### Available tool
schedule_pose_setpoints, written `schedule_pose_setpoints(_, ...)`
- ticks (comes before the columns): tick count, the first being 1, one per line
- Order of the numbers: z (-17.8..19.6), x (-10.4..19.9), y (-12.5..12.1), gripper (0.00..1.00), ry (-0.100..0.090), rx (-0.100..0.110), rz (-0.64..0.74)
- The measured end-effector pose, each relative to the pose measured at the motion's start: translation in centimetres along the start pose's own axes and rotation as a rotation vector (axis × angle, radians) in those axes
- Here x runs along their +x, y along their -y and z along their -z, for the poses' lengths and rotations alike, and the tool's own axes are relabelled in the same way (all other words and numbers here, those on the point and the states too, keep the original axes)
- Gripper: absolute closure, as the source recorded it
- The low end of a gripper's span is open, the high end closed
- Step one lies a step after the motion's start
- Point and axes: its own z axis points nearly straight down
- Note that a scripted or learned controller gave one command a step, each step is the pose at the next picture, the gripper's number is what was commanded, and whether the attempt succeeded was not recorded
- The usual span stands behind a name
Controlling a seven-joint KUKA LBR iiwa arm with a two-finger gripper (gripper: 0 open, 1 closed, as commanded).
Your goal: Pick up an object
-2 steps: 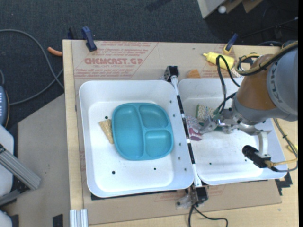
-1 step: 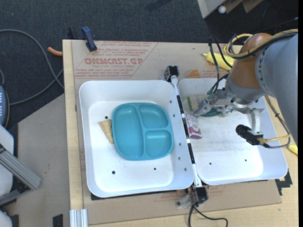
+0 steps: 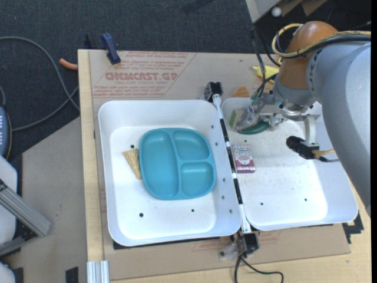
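we seem to be at the grasp: the gripper [image 3: 254, 119] hangs low over a green object [image 3: 240, 121] just beyond the pink box [image 3: 242, 158]. we cannot tell whether it has closed; next calls for a firm grip, then a straight lift.

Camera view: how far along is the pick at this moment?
Done: nothing looks lifted; the teal plate lies flat in the left bin and the pink box lies on the floor of the right bin by the divider. In hand: the pincer is low in that bin's far corner, at a green item. Left: a grasp I can confirm, then the lift.
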Motion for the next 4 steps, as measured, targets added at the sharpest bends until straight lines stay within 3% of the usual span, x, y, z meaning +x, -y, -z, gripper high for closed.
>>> schedule_pose_setpoints(1,1.1,0.1,-0.1,1.0,0.001,-0.007,0.0)
schedule_pose_setpoints(2,10.1,7.5,4.0,1.0,-0.002,-0.014,0.001)
schedule_pose_setpoints(3,10.0,7.5,4.0,0.0,-0.001,-0.013,0.0)
schedule_pose_setpoints(4,10.1,4.0,-0.3,0.0,0.0,-0.016,-0.002)
